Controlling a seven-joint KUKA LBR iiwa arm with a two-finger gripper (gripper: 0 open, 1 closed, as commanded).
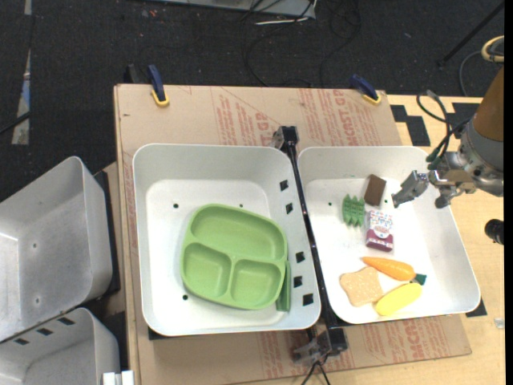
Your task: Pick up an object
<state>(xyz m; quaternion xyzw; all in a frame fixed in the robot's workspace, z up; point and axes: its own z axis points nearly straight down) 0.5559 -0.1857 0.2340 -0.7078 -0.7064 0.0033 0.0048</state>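
Note:
The right bin [449, 239] holds several small items: a brown block [374, 188], a green spiky toy [353, 209], a purple and white packet [380, 229], an orange carrot [390, 268], a tan slice of bread [361, 285] and a yellow piece [398, 298]. My gripper [425, 189] hovers over the bin's upper right part, to the right of the brown block. Its two fingers stand apart with nothing between them.
The left bin [152, 175] holds a green divided tray [233, 256]. A black divider [300, 223] runs between the bins. Other white bins [48, 239] stand off the bench at the left. Clamps [158, 87] sit at the board's far edge.

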